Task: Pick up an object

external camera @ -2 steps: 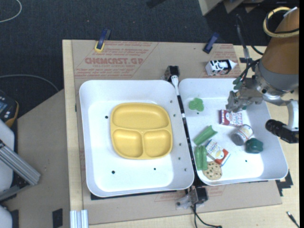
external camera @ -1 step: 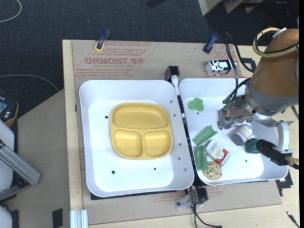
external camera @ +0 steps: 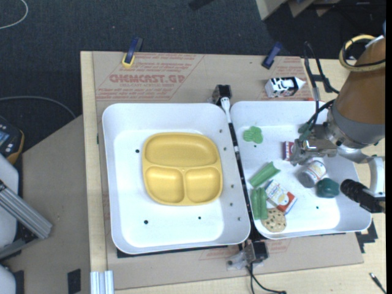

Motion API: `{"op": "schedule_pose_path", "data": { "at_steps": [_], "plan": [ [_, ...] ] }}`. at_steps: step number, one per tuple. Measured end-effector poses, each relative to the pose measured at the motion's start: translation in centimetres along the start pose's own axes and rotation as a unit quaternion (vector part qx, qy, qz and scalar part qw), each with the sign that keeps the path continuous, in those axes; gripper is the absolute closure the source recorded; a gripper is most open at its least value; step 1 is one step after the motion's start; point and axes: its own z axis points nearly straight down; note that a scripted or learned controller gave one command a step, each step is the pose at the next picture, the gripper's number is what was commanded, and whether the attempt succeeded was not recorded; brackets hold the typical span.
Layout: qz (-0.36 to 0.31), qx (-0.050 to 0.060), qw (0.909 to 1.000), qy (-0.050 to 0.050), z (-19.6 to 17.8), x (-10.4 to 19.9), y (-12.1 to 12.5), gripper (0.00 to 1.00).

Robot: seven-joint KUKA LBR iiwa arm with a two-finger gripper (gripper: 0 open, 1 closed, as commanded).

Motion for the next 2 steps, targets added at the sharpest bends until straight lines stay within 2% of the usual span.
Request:
{"op": "schedule_pose_path", "data": {
  "at_steps": [1,2],
  "plan": [
    [-0.001,0.002,1.0000,0.001,1.3,1.0,-0.1,1.00],
    [-0.001,-0.001,1.0000,0.000,-0.6,0.6,0.7,1.00]
  ]
}}
